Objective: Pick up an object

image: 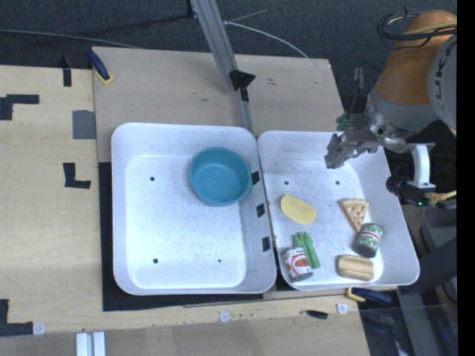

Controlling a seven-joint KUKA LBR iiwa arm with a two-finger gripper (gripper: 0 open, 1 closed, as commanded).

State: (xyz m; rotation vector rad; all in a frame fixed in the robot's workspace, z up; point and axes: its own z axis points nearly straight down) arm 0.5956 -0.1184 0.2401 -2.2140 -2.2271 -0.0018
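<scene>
My gripper [335, 158] hangs over the back of the right bin [319, 148], with nothing between its fingers. Below it, toward the front of that bin, lie a yellow oval piece [297, 209], a pizza slice [355, 213], a green-labelled can [368, 239], a bread roll [355, 267], a green vegetable [305, 248] and a red-labelled can [297, 263]. A blue bowl [219, 176] sits at the back right of the left bin [148, 221]. The nearest items are well in front of the gripper.
A slanted metal post [223, 50] rises from the seam between the bins at the back. The arm's orange band [415, 58] and grey wrist stand over the right bin's back right corner. Wooden bench surrounds the bins.
</scene>
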